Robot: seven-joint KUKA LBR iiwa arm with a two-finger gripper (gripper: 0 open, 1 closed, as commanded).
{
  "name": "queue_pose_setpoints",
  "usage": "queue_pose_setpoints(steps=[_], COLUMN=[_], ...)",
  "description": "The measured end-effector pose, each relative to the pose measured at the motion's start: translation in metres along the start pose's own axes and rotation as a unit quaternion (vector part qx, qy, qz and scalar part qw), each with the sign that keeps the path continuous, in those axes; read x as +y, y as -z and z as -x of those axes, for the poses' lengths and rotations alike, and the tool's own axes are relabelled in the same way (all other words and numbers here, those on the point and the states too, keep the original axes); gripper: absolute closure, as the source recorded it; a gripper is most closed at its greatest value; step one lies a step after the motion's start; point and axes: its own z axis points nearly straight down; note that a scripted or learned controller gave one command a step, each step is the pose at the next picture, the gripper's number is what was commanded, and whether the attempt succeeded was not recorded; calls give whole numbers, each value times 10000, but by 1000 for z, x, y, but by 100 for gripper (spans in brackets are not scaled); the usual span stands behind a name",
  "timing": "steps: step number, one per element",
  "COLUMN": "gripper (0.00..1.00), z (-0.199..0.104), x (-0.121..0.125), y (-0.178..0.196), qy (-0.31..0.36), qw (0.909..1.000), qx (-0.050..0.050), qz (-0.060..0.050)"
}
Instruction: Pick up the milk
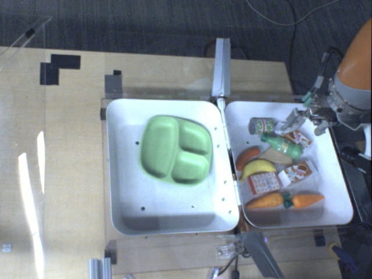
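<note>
Reaching for milk point(296, 172) required: tool point(299, 116), spread state not discernible, is best lowered clear of green bottle point(283, 145).

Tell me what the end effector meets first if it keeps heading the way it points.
Probably the green bottle just below-left of the end effector, with the can beside it; depth is unclear.
</note>
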Motion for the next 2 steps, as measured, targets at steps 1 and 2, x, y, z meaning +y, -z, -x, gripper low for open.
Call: queue_pose_setpoints(steps=[1,2], gripper=[0,0], z=[52,68], x=[-40,-32], y=[-90,-138], qy=[610,1910], qw=[9981,9816], qx=[-4,-1], qz=[-1,1])
